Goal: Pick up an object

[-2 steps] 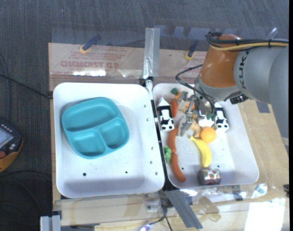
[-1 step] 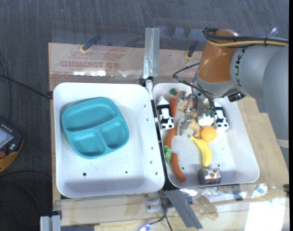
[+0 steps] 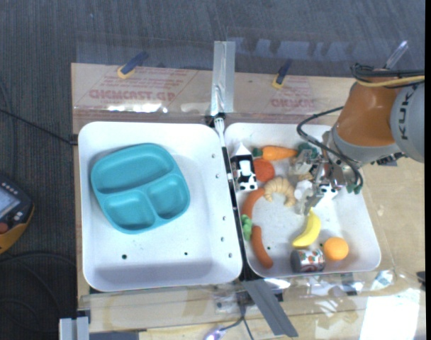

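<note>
Objects for picking lie crowded in the right bin (image 3: 368, 250), on the right half of the frame. Along its upper edge lies a carrot (image 3: 278, 152), with a red tomato-like piece (image 3: 263, 170) just below it. A black and white cow figure (image 3: 244, 173) stands against the bin's left wall. Near the middle is a pale croissant-shaped piece (image 3: 279, 188), and a long reddish sausage (image 3: 254, 225) curves down the left side toward the lower edge. A yellow banana (image 3: 308, 229) lies lower right of centre, an orange (image 3: 335, 248) sits just right of it, and a small can (image 3: 308, 260) rests beside the orange at the bin's lower edge.

The arm (image 3: 375, 119) comes in from the right of the frame, its orange band above the upper right corner of that bin. The tool (image 3: 316, 184) hangs over the upper middle of the bin, just right of the croissant-shaped piece and above the banana. Wires and small parts clutter it, so whether its fingers are spread or closed cannot be told, nor whether anything sits between them.

The left bin (image 3: 123, 261) holds a teal divided tray (image 3: 139, 185), tilted slightly, in its upper half. Both bins sit on the bench (image 3: 166, 91). A handheld controller (image 3: 4, 217) lies at the far left edge of the frame.
</note>
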Robot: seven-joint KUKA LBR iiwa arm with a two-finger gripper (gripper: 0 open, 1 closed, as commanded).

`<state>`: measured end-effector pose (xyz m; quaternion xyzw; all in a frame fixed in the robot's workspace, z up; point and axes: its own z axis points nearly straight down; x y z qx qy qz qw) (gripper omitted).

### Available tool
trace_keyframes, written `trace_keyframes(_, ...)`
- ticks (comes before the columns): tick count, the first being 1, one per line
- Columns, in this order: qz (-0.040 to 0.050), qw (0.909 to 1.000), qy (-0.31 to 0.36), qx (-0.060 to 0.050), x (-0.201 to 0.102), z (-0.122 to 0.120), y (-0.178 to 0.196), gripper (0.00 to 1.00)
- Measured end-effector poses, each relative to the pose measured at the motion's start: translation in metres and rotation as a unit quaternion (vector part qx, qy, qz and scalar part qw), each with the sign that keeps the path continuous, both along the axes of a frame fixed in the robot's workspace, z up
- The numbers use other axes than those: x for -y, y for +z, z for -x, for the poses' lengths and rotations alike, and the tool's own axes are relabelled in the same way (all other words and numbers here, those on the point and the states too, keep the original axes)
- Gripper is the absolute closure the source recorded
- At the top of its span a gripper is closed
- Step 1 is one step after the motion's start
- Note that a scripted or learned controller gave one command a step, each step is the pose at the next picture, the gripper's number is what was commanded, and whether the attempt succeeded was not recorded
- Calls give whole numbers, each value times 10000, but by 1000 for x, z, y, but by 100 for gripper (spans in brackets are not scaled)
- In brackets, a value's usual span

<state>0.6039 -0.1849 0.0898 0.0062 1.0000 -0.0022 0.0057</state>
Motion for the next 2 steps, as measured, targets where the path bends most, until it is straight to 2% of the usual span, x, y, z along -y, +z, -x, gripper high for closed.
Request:
trace_keyframes(1, 48, 9991, -386, -149, -24, -56, 3, 0)
trace_keyframes(2, 65, 9928, -1190, -106, -67, -54, 4, 0)
